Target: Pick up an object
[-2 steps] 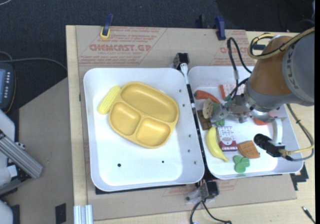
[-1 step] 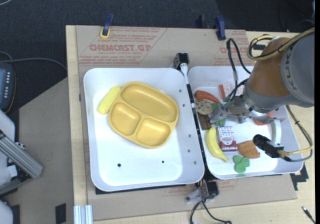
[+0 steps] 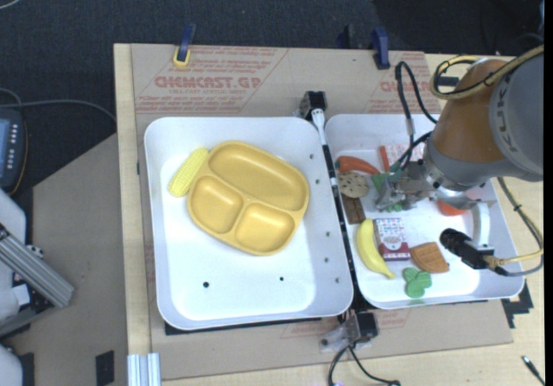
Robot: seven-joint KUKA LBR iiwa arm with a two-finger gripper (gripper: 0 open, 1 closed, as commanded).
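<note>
In the camera view, the gripper (image 3: 396, 192) hangs low over the middle of the right bin (image 3: 471, 279). Its own body hides the tip, so we cannot tell whether it is apart, together or clamped on anything. The task names no 1 thing. The nearest candidates are the brown disc (image 3: 352, 186) just to its left, the red-and-white packet (image 3: 391, 237) just below it, and the banana (image 3: 371, 249) beside that packet.

We judge crowding to be the main risk. These 3 pieces lie close together, so a closing grip could catch an edge and nudge a neighbour instead of lifting cleanly. The flat packet offers little to pinch, and the banana's curve could let it slip out.

An orange piece (image 3: 358, 165) lies above the disc, near the bin's wall. A brown slice (image 3: 429, 257) and a green piece (image 3: 416, 282) sit toward the near rim. The arm (image 3: 471, 129) covers much of the bin's right side.

Well apart, the left bin (image 3: 242, 289) holds a yellow divided plate (image 3: 249, 196) with a corn cob (image 3: 187, 171) touching its edge.
</note>
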